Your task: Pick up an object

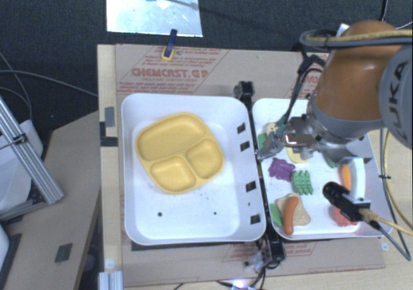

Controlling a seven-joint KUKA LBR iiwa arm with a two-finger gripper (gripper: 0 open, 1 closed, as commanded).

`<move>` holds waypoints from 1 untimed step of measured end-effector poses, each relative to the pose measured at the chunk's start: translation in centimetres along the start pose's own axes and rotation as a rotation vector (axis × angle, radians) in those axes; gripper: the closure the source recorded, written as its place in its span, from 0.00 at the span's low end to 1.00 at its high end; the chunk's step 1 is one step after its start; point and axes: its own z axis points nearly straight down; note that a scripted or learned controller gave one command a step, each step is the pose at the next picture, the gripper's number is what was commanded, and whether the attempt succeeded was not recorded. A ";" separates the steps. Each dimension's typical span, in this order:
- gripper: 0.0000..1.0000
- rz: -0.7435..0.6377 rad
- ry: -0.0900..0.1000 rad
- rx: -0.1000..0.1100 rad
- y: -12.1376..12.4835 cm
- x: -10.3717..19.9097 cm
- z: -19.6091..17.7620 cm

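Brown board bench (193, 62), dark carpet (51, 17)

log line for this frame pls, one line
arm: over right bin | gripper: low at bin's left side, nothing seen held | nearest: purple toy | left bin: yellow divided plate | pick: not done

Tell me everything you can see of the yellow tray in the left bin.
The yellow tray looks like smooth moulded plastic, a rounded, roughly heart-shaped dish split into three compartments: one large at the upper left and two smaller ones at the lower right. It lies flat and upright, turned at an angle, on the floor of the left bin, in its upper middle. Nothing lies in it and nothing else touches it.
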 end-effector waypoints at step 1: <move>0.00 0.007 -0.001 0.016 -0.3 0.0 8.3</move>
